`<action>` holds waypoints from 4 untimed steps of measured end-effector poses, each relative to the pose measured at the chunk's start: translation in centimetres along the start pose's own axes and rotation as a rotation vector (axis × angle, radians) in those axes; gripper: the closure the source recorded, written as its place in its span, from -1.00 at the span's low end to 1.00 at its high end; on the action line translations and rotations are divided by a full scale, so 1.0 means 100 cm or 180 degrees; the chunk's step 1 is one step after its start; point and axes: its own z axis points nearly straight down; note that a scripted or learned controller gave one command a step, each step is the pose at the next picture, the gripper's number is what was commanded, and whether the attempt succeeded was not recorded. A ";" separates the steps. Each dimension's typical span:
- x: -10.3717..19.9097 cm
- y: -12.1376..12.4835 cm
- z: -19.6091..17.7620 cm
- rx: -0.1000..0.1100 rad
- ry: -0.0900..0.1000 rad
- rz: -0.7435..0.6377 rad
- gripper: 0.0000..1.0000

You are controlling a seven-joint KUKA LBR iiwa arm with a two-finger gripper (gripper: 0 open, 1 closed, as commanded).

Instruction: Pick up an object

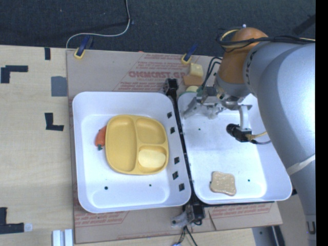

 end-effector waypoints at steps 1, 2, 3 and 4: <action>-0.053 0.000 -0.062 -0.0014 -0.0007 0.0008 -1.00; 0.050 0.001 -0.098 -0.0010 0.0010 -0.0028 -1.00; -0.040 -0.001 -0.083 0.0004 -0.0011 0.0021 -1.00; 0.000 -0.001 0.008 0.0019 -0.0010 -0.0011 -1.00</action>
